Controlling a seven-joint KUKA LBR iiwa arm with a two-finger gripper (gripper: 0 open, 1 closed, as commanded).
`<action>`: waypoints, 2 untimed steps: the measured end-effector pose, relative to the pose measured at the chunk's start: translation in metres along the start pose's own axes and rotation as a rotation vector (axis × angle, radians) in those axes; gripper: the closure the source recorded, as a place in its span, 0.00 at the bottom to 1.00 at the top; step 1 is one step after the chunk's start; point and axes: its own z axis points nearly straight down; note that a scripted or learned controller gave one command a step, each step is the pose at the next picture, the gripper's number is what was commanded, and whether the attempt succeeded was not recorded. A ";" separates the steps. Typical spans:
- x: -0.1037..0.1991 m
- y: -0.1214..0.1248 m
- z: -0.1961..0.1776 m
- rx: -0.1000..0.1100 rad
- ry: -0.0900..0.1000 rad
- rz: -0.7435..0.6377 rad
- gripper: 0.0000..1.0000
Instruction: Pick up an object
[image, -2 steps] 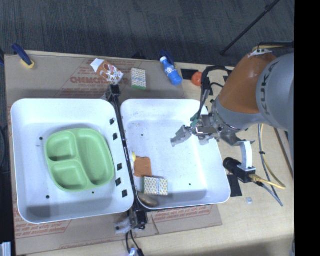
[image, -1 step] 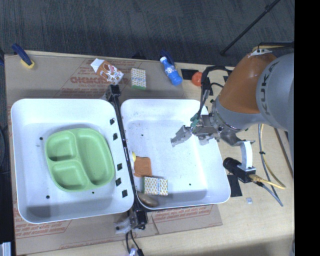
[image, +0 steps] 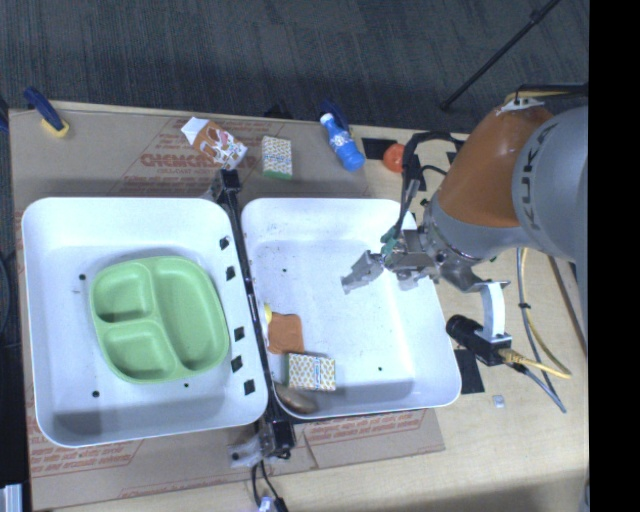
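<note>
while the tool (image: 362, 270) hangs over the right bin (image: 425, 385), nothing is seen in its grip and whether it is parted or clenched i cannot tell. candidate objects, an orange piece (image: 285, 333) and a patterned packet (image: 312, 372), lie at that bin's near-left corner, well apart from the tool. judgement: pick not yet made; approach and grasp remain.

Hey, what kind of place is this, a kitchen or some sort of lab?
Probably a robotics lab bench, not a kitchen: a grey and orange arm reaches over two white bins clamped onto cardboard.
</note>
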 end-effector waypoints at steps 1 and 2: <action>0.000 0.000 0.000 0.000 0.000 0.000 0.00; 0.000 0.000 0.000 0.000 0.000 0.000 0.00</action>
